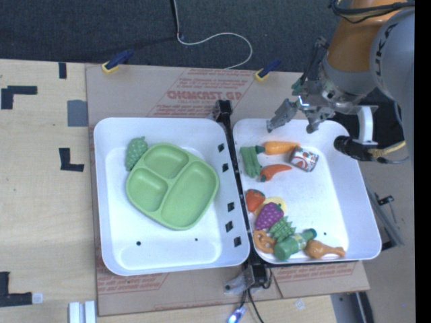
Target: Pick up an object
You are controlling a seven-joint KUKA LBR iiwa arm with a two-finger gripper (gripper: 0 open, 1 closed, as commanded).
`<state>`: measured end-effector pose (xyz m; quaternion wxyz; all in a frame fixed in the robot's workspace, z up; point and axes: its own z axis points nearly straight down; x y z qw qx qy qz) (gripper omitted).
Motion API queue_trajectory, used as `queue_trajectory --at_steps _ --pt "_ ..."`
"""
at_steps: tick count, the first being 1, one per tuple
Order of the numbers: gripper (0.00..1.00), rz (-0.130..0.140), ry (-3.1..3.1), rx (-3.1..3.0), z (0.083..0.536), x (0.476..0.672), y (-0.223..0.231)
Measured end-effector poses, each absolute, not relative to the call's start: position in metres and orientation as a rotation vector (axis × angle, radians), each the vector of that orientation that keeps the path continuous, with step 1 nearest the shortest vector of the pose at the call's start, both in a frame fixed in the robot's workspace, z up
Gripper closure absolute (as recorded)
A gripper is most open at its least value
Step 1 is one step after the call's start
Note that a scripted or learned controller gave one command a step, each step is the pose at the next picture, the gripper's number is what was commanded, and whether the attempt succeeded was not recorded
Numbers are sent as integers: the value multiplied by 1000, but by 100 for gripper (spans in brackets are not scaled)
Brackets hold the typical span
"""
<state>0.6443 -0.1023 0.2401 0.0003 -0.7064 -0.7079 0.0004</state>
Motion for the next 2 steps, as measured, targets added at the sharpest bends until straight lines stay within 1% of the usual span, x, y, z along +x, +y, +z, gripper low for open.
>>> queue_trajectory --at_steps 1,2 --pt "0 -13 -2234 -2221 359 612 -68" --pt "0 -22 -2239 -2222 546 581 -17"
